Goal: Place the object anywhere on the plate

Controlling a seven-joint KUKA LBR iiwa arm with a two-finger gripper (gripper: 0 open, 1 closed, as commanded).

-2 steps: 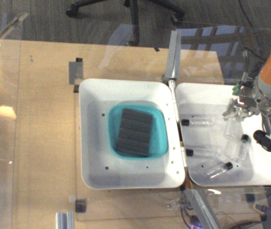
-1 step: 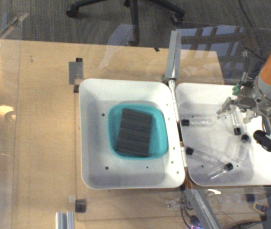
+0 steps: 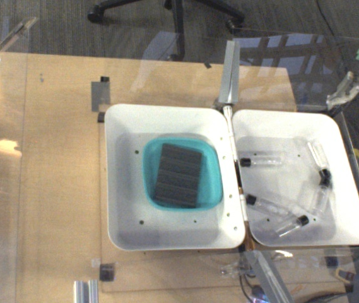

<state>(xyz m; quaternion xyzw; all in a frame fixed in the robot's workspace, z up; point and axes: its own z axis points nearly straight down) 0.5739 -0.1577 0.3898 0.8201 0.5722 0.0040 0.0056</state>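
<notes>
A matt, ribbed dark grey block [image 3: 178, 176] lies on a smooth, glossy teal plate [image 3: 212, 188].

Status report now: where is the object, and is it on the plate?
Dark grey ridged block lies flat on teal plate, left bin. Clear tubes with black caps loose in right bin. Nothing in the way.

No text, label, brand, number or sign can be read anywhere in this view. The dark ribbed block [image 3: 178, 175] on the teal plate [image 3: 214, 191] carries no marking that can be made out, and the clear tubes with black caps [image 3: 261, 161] in the right bin [image 3: 349, 232] are too small and blurred to show any print.
</notes>
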